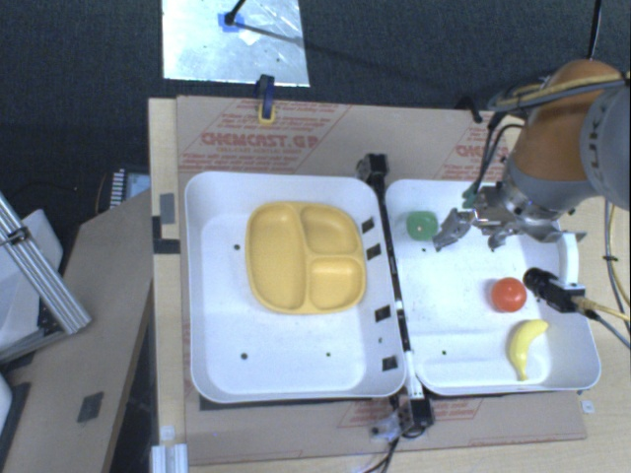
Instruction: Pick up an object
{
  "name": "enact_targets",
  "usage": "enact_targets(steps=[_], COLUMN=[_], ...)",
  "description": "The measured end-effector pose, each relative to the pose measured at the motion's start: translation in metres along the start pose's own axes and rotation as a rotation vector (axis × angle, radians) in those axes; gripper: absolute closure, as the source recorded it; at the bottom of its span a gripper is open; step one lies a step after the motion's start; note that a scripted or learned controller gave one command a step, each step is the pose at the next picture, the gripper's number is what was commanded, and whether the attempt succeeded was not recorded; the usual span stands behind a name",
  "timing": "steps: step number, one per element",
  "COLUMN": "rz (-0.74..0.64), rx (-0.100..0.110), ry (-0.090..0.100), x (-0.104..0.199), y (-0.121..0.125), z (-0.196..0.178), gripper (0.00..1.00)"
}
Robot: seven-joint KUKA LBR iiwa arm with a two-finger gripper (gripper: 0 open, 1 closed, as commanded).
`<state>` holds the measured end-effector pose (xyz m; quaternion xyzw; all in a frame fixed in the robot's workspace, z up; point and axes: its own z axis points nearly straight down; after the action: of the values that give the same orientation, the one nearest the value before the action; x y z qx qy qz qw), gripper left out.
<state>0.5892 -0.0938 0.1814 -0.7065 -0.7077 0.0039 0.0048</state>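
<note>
Because the task only asks for one object, the three candidates sit loose in the right bin [582, 358]: a green ball [422, 226] toward its upper left, a tomato [508, 295] right of centre, and a banana [525, 348] at lower right. The gripper [475, 231] hangs at upper centre of that bin, jaws spread wide with nothing between them, just right of the ball, which is probably the target. The yellow plate [303, 257] lies alone in the left bin [212, 363], likely kept apart as a spare.
</note>
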Motion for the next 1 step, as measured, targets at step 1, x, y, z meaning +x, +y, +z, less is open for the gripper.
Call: enact_targets(steps=[1], rz=[-0.002], rx=[-0.013], ry=[-0.001], x=[0.0002], y=[0.0028], z=[-0.0074], gripper=[0.0])
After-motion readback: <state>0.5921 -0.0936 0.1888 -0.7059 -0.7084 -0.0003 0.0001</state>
